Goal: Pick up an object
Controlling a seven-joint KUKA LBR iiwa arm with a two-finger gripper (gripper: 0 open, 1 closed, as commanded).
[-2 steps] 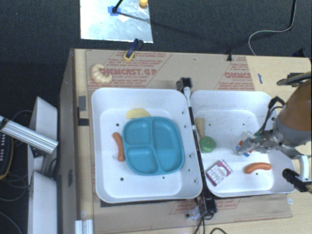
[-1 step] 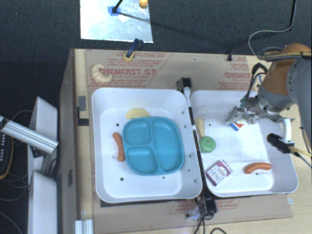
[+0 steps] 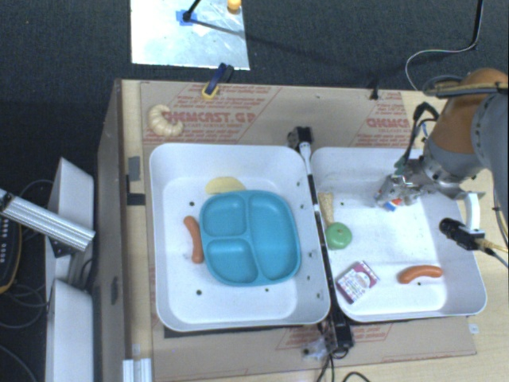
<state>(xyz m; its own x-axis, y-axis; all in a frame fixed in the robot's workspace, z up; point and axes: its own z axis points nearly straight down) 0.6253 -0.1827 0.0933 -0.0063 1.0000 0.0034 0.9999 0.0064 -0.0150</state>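
The green ball (image 3: 338, 235) sits in the right bin (image 3: 383, 249), close against its left wall. Up and to the right of the ball, toward the bin's far side, the gripper (image 3: 395, 193) hangs low over the bin floor, with the grey arm (image 3: 457, 146) behind it coming in from the right. Whether the gripper is wide or narrow cannot be told from this angle. A small red, white and blue piece (image 3: 390, 204) lies right at the gripper's tip, touching it or just under it, and it is not clear that it is held. Just up-left of the ball a pale cone (image 3: 327, 207) lies along the wall. Below the ball and a little right is a tilted maroon packet (image 3: 356, 280), and farther right of that an orange sausage (image 3: 419, 274). Left of the ball, across the wall, the left bin (image 3: 179, 293) holds a divided blue plate (image 3: 249, 237). A yellow piece (image 3: 225, 185) touches the plate's far edge, and a second sausage (image 3: 194, 239) lies just off its left edge. Far up-left of the ball, outside both bins, a cream curl (image 3: 163, 118) rests on the cardboard (image 3: 262, 110)
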